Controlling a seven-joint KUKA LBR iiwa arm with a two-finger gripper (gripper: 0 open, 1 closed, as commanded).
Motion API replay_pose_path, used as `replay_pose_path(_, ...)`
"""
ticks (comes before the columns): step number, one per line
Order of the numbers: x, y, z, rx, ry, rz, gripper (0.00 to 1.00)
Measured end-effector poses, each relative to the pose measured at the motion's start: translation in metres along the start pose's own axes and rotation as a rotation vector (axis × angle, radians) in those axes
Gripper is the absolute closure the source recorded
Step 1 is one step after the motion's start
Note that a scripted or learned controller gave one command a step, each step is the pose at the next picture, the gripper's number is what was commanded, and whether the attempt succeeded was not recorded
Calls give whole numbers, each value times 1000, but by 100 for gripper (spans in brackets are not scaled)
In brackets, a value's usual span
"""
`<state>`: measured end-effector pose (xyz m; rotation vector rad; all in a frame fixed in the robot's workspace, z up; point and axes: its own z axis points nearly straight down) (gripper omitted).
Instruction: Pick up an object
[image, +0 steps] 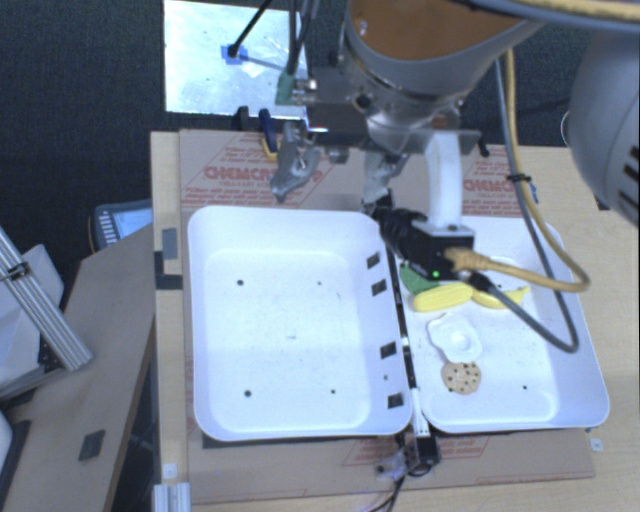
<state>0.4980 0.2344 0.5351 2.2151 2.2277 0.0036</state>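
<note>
camera view has the gripper (335, 178) up at 12 o'clock, open and empty (nothing between fingers), so i'd swing toward 4 o'clock, centring over the cookie (461, 377).

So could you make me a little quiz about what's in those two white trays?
1. True or false: the cookie lies in the left bin.
2. Which item sits nearest the front edge of the right bin? A) the yellow banana B) the cookie C) the fried egg
3. Fill in: the end effector hangs above the ___ edge of the bins, over the cardboard.

Key: 1 false, it lies in the right bin. 2 B. 3 far (back).
</note>
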Motion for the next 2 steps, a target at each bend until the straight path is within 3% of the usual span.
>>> replay_pose_path(2,0,0,0,0,0,0,0)
